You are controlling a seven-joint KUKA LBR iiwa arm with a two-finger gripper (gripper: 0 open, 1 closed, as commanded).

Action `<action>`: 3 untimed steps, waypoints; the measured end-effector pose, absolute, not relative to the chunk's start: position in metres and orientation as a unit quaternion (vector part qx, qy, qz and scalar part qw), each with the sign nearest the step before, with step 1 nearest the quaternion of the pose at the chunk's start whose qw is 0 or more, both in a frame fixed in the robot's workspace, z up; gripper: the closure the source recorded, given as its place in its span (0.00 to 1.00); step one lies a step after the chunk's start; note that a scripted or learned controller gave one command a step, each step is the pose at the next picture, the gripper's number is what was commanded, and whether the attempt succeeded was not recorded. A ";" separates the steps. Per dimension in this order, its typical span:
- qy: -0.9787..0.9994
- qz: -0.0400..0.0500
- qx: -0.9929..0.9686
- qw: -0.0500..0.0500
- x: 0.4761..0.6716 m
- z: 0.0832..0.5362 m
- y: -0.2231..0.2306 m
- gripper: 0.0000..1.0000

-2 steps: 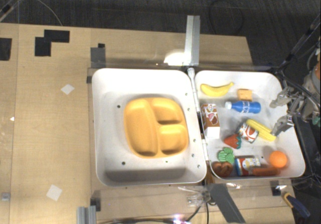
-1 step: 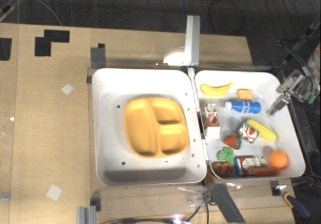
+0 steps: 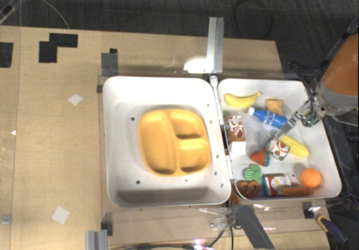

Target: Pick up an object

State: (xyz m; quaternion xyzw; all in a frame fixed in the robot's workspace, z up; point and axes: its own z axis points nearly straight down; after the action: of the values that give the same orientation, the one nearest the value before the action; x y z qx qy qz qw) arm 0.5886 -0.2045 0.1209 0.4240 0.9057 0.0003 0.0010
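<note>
The right bin (image 3: 331, 148) holds several toy foods: a banana (image 3: 242, 98), a blue bottle (image 3: 267, 117), a bread piece (image 3: 274, 105), a brown packet (image 3: 236, 129), a yellow corn cob (image 3: 295, 146), a small red-and-white can (image 3: 277, 149), a strawberry (image 3: 259, 158), an orange (image 3: 311, 177) and a red sauce bottle (image 3: 282, 184). My gripper (image 3: 279, 135) reaches in from the right, slanting down-left. Its tip sits between the blue bottle and the corn cob, just above the small can. Nothing is visibly lifted.
The left bin (image 3: 120, 131) holds a yellow divided plate (image 3: 174, 141). A green toy (image 3: 253, 174) and a brown one (image 3: 250, 188) lie in the right bin's front left corner. A metal post (image 3: 215, 47) stands behind the bins. The orange-banded arm (image 3: 342, 75) overhangs the right edge.
</note>
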 end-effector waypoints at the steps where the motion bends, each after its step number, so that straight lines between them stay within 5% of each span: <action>1: 0.757 0.002 0.654 0.004 0.631 0.087 -0.204 0.00; 2: 0.760 0.003 0.650 0.009 0.634 0.101 -0.204 1.00; 3: 0.694 0.004 0.720 0.005 0.666 0.188 -0.161 1.00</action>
State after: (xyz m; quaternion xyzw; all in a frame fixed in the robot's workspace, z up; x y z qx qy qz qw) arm 0.6658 -0.1607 0.1880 0.7204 0.6935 0.0039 0.0050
